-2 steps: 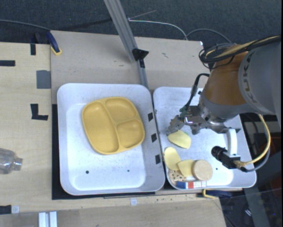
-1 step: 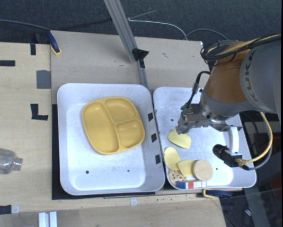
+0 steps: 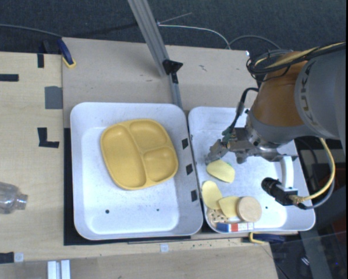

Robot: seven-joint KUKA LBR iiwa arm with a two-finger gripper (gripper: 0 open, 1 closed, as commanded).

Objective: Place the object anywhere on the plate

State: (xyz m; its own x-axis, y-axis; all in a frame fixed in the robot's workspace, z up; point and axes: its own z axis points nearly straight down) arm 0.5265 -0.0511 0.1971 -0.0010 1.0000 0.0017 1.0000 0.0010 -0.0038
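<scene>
The yellow three-compartment plastic plate [image 3: 139, 153] in the left white bin [image 3: 81, 156] bears nothing, so the placing looks undone. The pale yellow wedge-shaped piece [image 3: 221, 170] lies in the right white bin [image 3: 200, 121], at the plate's three o'clock. The gripper [image 3: 219, 151] hovers just above it; whether it is open cannot be told.

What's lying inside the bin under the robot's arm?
The right bin holds pale yellow pieces and a tan round disc. The arm covers the bin's far part.
</scene>
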